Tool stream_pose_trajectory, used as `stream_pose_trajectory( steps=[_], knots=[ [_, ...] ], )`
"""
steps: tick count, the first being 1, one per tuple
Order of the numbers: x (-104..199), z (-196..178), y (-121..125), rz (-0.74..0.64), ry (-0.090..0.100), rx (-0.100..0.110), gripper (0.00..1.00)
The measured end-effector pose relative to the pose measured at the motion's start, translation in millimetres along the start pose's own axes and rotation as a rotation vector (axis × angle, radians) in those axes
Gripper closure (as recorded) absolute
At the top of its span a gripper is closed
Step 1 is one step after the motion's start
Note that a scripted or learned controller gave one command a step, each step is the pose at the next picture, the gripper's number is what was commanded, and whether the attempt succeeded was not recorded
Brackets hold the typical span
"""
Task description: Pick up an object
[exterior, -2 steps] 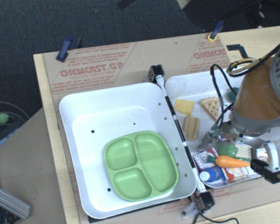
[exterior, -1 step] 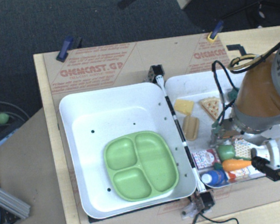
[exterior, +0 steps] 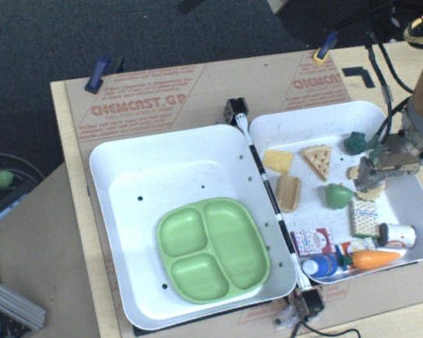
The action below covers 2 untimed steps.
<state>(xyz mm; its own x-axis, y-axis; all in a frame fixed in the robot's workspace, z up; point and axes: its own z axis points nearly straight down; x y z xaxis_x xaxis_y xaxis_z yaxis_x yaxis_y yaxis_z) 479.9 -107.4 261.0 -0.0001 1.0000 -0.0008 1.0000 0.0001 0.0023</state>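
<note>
My gripper (exterior: 370, 177) hangs low over the right part of the right bin (exterior: 308, 117). It is just right of a small green round toy (exterior: 338, 196) and above a pale cracker (exterior: 364, 218). A dark green piece (exterior: 355, 141) lies behind it. Further left lie a yellow cheese wedge (exterior: 278, 160), a waffle wedge (exterior: 319, 161) and a tan bun (exterior: 288, 192). Along the bin's front lie a red and white carton (exterior: 312, 240), a blue-capped bottle (exterior: 321, 267), an orange carrot (exterior: 378, 258) and a white tube (exterior: 399, 235). I see nothing lifted by the gripper.
The left bin (exterior: 117, 170) holds a green divided plate (exterior: 212, 248). A black divider strip (exterior: 265, 188) runs between the bins. The arm and its cables (exterior: 381, 68) come in from the right edge. Cardboard (exterior: 146, 99) lies under both bins.
</note>
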Motion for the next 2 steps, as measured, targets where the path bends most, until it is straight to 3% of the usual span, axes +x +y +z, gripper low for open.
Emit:
stream_pose_trajectory(
  steps=[1, 2],
  knots=[
    [0, 1, -1, 0.000, 0.001, 0.002, 0.00],
    [-21, 167, 12, 0.000, -0.001, -0.002, 0.00]
  ],
)
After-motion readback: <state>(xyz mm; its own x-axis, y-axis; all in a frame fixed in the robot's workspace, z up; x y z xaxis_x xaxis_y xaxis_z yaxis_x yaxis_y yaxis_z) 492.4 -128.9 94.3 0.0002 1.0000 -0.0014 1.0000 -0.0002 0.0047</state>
